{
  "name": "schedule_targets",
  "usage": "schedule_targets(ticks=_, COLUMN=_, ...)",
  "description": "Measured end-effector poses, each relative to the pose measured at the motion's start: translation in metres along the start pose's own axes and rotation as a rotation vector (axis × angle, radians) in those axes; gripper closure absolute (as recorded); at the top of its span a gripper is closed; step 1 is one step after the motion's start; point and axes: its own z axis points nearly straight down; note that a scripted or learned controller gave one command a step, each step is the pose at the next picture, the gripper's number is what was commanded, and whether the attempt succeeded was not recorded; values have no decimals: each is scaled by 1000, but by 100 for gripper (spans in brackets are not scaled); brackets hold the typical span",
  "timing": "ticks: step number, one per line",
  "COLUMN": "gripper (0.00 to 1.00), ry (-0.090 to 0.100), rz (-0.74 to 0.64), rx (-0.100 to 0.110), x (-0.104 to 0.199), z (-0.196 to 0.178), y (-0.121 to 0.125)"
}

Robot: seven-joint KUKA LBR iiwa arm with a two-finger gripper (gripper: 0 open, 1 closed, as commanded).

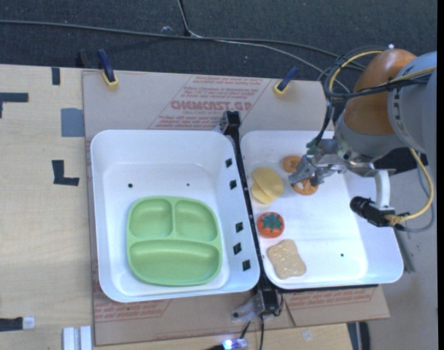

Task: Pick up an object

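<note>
Pale wooden bench under a cardboard sheet (pixel 207 104), two white bins side by side on it. Left bin (pixel 108 152) carries a green divided tray (pixel 174 240). Right bin (pixel 382 265) carries the small items: an orange ring-shaped piece (pixel 305 187), another small orange piece (pixel 291 164), a yellow lumpy object (pixel 266 184), a red tomato-like toy (pixel 270 224), a tan bread-like slice (pixel 286 259).

Gripper (pixel 310 172) is low in the right bin. Orange ring lies directly under the fingertips, apparently touching them; the second orange piece sits just to the far-left of the tips, the yellow object near on the left, tomato and slice well apart toward the bin's near side.

Judgement: step in hand is the grasp on the orange ring. To do it well, centre the fingers across the ring, one either side, press down to the bin floor before closing, keep clear of the yellow object, then lift straight up.

Jaws: dark metal blurs against the ring; cannot tell whether they stand apart or are clenched, nor whether the ring is actually between them. No hold can be claimed.
</note>
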Motion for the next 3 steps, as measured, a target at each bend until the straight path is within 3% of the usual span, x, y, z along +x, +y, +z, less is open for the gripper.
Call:
schedule_targets(ticks=2, gripper=100, ry=0, rz=0, rx=1, x=8, z=-100, y=-3)
schedule_targets(ticks=3, gripper=100, ry=2, rz=-4, rx=7, x=62, z=-83, y=-7)
